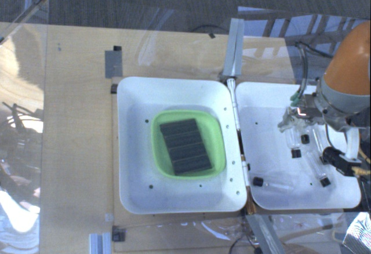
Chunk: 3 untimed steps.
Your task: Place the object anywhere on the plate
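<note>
Camera view, fixed above the bench (75,131), shows us two shallow white bins set side by side on a pale wooden surface. We find the left bin (130,189) holding a green plate (217,148) of rounded square outline, placed near the middle of the bin floor. On that plate we see the object (185,147), a dark grey ribbed rectangular block lying flat, its long side turned slightly off the bin's edges and its whole outline inside the plate rim. We note that the block touches nothing but the plate. The right bin (261,131) adjoins the left along a shared inner edge, where a grey metal bar (233,50) runs up toward the back of the bench. We see the arm (351,79), grey with a broad orange band, entering from the right and standing over the right bin. Its gripper (307,145) hangs over the floor of that bin, well apart from the plate and the block. We cannot tell how far the tool is parted, since its clear and dark parts blend with the white floor beneath; we see nothing grasped in it. A transparent sheet (23,131) covers the left part of the bench and carries reflections.
</note>
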{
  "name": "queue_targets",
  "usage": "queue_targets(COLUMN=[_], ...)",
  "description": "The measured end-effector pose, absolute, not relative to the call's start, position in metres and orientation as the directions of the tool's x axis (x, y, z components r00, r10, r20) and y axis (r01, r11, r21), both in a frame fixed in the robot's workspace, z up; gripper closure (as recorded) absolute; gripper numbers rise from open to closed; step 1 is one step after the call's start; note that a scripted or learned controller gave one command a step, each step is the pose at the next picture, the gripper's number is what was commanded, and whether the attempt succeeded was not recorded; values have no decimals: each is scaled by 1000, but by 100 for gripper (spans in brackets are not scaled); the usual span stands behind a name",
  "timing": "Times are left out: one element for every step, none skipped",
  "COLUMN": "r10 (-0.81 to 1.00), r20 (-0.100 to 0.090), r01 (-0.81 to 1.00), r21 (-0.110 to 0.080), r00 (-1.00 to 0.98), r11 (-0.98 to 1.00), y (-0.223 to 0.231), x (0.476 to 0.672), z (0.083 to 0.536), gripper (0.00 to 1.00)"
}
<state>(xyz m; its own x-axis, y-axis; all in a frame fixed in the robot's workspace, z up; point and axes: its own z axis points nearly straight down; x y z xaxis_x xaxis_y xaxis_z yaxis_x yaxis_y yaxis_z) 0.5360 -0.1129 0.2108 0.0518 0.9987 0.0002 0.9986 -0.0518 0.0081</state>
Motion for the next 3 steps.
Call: queue_targets(r10=[991, 961, 961], r20=[0, -2, -2], r01=[991, 961, 961], r21=[4, 7, 7], r00=[-136, -278, -277], r11=[136, 278, 277], y=[-36, 13, 13], x=[507, 552, 552], z=[185, 185, 185], gripper=[100, 100, 0])
